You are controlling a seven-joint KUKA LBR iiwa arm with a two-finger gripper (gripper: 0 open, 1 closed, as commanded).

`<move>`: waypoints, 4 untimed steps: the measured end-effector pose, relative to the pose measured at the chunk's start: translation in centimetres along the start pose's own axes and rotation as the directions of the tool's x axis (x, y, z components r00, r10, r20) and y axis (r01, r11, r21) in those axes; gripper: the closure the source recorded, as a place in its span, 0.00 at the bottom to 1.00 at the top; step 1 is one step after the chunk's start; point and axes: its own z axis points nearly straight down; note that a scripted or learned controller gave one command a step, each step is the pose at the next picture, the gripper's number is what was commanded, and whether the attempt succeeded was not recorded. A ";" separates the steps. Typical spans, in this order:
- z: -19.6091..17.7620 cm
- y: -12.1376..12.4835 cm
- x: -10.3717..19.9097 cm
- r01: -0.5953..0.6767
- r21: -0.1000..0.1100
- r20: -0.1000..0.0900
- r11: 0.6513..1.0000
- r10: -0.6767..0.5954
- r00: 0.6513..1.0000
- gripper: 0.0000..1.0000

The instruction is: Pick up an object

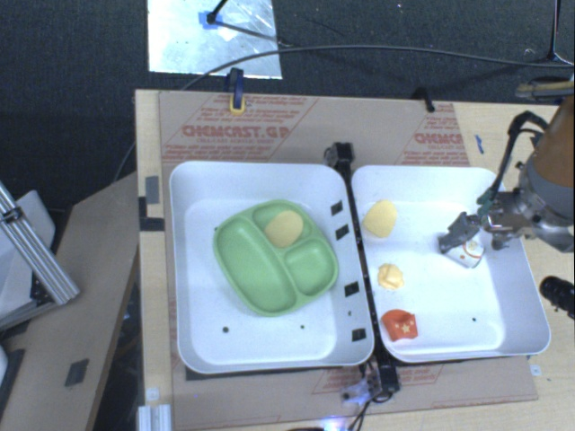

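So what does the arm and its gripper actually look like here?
The arm is grey and rounded, with an orange band near its top. A dark cable loops along its side. The gripper is a grey metal piece, with a small white part beneath its tip.

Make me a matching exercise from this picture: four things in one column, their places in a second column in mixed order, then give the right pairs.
Things:
1. green divided plate
2. red object
3. gripper
4. yellow object on the plate

Places:
A. right bin, near its front edge
B. top compartment of the plate
C. over the right bin's right side
D. middle of the left bin

Pairs: 1-D, 2-A, 3-C, 4-B
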 end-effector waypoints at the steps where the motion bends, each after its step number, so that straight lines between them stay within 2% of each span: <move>1: -0.4 0.2 0.0 0.002 -0.009 0.002 1.000 -0.002 1.000 0.00; 2: 4.6 -0.3 -0.8 -0.001 -0.005 0.001 1.000 0.001 1.000 0.00; 4: 15.7 -1.5 -0.2 0.000 -0.003 -0.001 1.000 0.000 1.000 0.00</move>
